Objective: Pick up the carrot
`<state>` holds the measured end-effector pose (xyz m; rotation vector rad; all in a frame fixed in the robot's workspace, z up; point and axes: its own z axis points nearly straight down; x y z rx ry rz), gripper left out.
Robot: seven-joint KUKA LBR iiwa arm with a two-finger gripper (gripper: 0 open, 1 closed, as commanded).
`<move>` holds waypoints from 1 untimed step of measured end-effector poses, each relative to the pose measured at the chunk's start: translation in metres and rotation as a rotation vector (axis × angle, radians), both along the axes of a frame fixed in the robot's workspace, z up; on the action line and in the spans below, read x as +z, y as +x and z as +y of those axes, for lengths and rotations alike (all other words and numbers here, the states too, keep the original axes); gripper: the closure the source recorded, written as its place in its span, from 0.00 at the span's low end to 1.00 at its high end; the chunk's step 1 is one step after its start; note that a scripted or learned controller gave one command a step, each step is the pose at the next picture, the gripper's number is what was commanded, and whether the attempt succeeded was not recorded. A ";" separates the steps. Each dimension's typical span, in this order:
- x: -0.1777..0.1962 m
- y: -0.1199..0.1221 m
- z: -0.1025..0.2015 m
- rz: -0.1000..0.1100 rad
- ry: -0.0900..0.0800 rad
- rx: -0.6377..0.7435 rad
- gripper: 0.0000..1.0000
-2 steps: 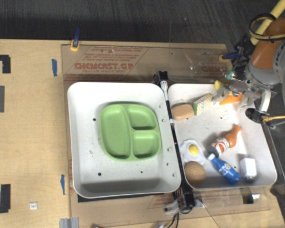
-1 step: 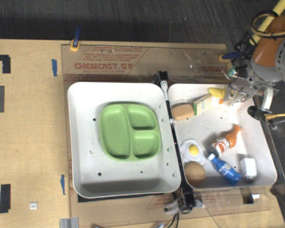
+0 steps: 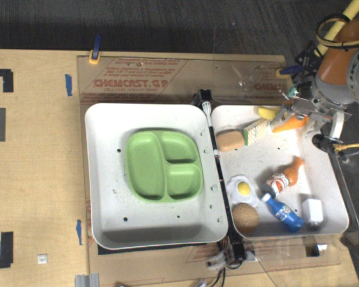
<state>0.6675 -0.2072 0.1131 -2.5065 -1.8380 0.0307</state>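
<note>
The carrot [image 3: 289, 124] is a small orange piece at the far edge of the right bin [image 3: 332, 178], near its back right corner. My gripper [image 3: 294, 116] sits right on it, reaching in from the right under the grey wrist with the orange band. The metal fingers [image 3: 304, 107] close around the carrot's upper side, and its orange tip sticks out to the left below them. Whether the carrot is clear of the bin floor cannot be told.
In the right bin lie a yellow piece [image 3: 266, 112], a corn cob [image 3: 256, 131], a bun [image 3: 229, 140], an orange bottle [image 3: 287, 176], a fried egg [image 3: 242, 188], a brown ball [image 3: 245, 216], a blue bottle [image 3: 283, 213] and a white block [image 3: 313, 210]. The left bin [image 3: 102, 178] holds a green divided plate [image 3: 164, 164].
</note>
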 end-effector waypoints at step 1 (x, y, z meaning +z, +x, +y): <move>-0.024 -0.001 0.002 -0.005 0.018 0.162 0.00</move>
